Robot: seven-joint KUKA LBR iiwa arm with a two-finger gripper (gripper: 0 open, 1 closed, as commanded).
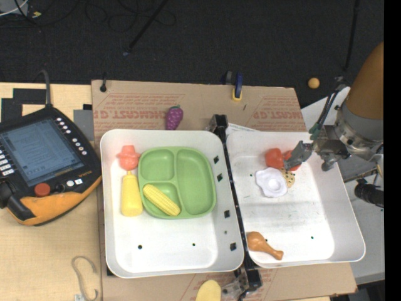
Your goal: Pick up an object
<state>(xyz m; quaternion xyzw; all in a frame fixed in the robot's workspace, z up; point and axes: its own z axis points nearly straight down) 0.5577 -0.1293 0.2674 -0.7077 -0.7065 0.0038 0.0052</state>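
A pale wooden counter [37,256] is filling the lower left of the frame, and dark carpeted floor is running across the top. At far left a black and orange handheld control pendant with a grey screen [41,162] is lying on the counter. A brown printed cardboard sheet [138,105] is lying under the two bins, with a small purple toy grape bunch [174,117] resting on it at upper centre.

The left shallow white plastic bin [163,249] is carrying a pink toy figure [128,157], a yellow toy bottle [130,195] just below it, and a green three-part plastic plate [191,180] whose lower left compartment is holding a yellow toy corn cob [161,200]. A yellow rounded toy [208,290] is sitting at the bottom edge, just below the bins.

The right shallow white plastic bin [332,231] is holding a red rounded toy [274,158] in its upper part, a white toy fried egg shape [271,184] just below it, and a brown toy chicken drumstick [264,244] near the lower left corner.

The grey two-finger tool [299,156] is reaching in from the right, just beside the red rounded toy and seemingly touching its right side. Whether its fingers are spread or pinching, I cannot tell. A small orange ball [314,83] is lying on the floor at upper right.
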